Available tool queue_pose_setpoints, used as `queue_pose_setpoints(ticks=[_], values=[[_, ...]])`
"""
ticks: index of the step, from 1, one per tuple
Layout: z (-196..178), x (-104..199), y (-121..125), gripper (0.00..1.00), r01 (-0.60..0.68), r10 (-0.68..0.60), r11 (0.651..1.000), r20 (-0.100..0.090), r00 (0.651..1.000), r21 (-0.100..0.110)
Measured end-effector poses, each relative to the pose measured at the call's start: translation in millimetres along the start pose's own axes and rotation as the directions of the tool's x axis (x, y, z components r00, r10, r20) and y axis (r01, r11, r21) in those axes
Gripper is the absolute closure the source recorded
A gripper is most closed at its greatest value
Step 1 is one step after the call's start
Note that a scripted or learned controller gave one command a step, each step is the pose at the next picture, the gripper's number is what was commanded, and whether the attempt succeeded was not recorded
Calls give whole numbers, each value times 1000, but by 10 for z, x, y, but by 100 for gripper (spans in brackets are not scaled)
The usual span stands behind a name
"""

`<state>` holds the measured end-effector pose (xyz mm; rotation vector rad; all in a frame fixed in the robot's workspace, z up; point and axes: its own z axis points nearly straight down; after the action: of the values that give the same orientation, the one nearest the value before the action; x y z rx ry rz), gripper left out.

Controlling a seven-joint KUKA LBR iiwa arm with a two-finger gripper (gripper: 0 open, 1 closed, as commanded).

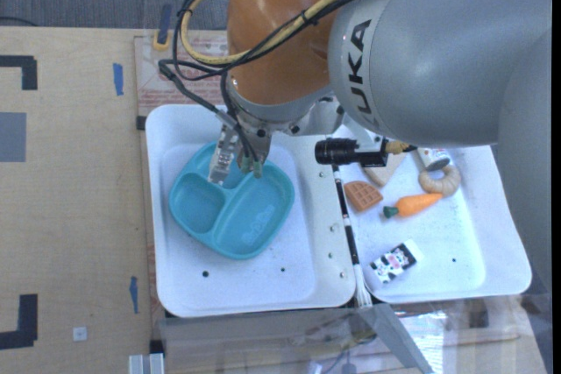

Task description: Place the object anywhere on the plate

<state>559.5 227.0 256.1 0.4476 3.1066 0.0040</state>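
A teal divided plate [235, 210] lies in the left white bin [180, 276]. My gripper [239, 162] hangs over the plate's far rim, under the orange wrist band. Its two fingers stand apart, and only the teal of the plate shows between them. The loose objects lie in the right bin [491, 267]: a small waffle piece [362, 194], an orange carrot [416, 204], a tan ring-shaped pastry [439, 179] and a black-and-white patterned piece [393, 263]. The arm hides the far part of both bins.
A black cylinder [349, 152] on the arm juts out above the divider between the bins. A pale wedge [382, 173] and a small white item [435, 158] lie half hidden under the arm. A brown board [70, 188] flanks the left bin.
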Motion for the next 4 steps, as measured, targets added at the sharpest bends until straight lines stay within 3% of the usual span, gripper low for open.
queue_pose_setpoints(ticks=[1, 2, 3, 4], values=[[-1071, 615, -173, 100, 318, -318, 948, 4, 948, -1], [-1080, 492, -811, 100, 117, -117, 993, 0, 993, 1], [-557, 275, -93, 100, 239, -239, 971, 0, 971, 0], [-1286, -88, -2, 100, -106, 106, 994, 4, 994, -2]])
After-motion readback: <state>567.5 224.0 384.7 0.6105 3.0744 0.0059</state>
